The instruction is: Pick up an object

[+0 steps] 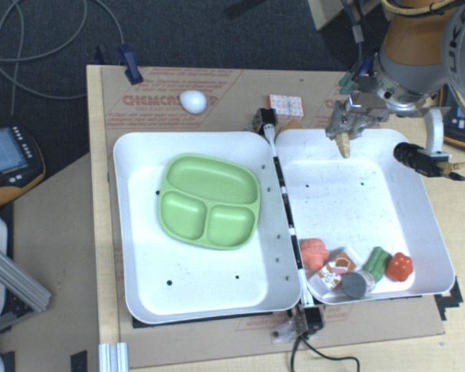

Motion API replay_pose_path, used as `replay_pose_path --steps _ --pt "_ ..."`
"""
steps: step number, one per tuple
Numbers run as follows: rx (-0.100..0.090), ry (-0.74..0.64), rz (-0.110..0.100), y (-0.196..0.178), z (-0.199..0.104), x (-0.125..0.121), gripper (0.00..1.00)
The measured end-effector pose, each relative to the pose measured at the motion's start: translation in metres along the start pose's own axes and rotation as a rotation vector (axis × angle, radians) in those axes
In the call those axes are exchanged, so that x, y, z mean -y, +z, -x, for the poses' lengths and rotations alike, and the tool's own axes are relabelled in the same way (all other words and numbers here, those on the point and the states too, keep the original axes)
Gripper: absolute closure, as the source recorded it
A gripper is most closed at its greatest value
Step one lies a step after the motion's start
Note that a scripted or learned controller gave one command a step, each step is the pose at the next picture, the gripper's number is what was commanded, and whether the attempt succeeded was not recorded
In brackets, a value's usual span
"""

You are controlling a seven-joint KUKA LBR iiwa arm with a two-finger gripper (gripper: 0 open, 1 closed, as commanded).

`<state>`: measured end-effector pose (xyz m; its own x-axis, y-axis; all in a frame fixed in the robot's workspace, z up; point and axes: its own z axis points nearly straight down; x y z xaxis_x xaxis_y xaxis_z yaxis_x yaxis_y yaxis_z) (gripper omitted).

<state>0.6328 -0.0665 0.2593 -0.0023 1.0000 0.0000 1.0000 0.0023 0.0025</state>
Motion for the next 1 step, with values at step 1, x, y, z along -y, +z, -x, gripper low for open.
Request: replay_pose_path --steps 1 --pt "-0.001 0.001 -0.005 0.034 -0.0294 0.0336 1.0"
